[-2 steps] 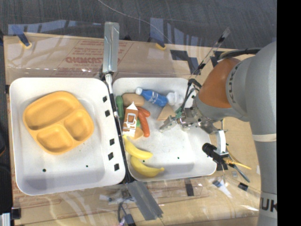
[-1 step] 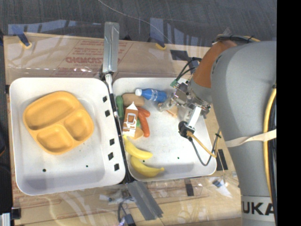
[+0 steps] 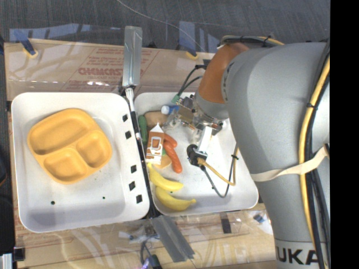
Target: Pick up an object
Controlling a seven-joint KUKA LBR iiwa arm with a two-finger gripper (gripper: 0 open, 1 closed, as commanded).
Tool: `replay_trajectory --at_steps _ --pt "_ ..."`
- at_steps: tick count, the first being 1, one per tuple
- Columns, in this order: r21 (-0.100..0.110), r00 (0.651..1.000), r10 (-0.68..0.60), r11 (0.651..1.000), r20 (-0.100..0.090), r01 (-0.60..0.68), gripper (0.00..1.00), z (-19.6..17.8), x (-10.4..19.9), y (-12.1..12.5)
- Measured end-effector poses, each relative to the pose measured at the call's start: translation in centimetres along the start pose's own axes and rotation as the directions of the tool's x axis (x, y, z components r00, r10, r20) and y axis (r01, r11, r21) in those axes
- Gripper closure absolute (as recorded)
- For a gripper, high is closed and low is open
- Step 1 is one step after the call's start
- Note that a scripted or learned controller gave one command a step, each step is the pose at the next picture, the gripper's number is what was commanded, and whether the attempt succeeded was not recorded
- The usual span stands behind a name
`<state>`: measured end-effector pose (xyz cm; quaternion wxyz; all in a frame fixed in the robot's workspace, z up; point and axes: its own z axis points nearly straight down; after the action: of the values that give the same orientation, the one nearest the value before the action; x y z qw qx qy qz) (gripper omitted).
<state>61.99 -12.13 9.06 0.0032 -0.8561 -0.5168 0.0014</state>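
Observation:
The right bin (image 3: 242,190) holds a pile of toy food along its left side. An orange-red sausage (image 3: 174,154) lies beside a small brown and white carton (image 3: 155,147). Two yellow bananas (image 3: 173,201) rest near the front. A dark green vegetable (image 3: 143,126) leans against the left wall, with a tan piece (image 3: 155,118) behind it. My gripper (image 3: 179,114) hangs low over the back of this bin, just above and right of the carton and sausage. The grey arm covers the bin's right part.
In the left bin (image 3: 33,214) lies a yellow divided plate (image 3: 68,144). A metal divider (image 3: 132,88) with black clips runs between the bins. A black and yellow cable (image 3: 216,179) loops from the wrist down into the right bin. Cardboard lies behind both bins.

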Motion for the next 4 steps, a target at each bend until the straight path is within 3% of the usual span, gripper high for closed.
replay_trajectory --at_steps 1,2,3,4 --pt "0.001 0.997 -0.074 0.997 0.002 0.074 0.00 0.0 -2.1 -0.6" --pt "0.000 1.000 -0.026 1.000 0.001 0.026 0.00 0.0 -2.7 -6.7" --pt "-0.001 0.944 0.330 0.944 0.001 -0.330 0.00 0.1 -2.7 -9.4" --pt "-0.004 0.930 0.367 0.930 -0.001 -0.367 0.00 -0.2 -11.7 -10.2"
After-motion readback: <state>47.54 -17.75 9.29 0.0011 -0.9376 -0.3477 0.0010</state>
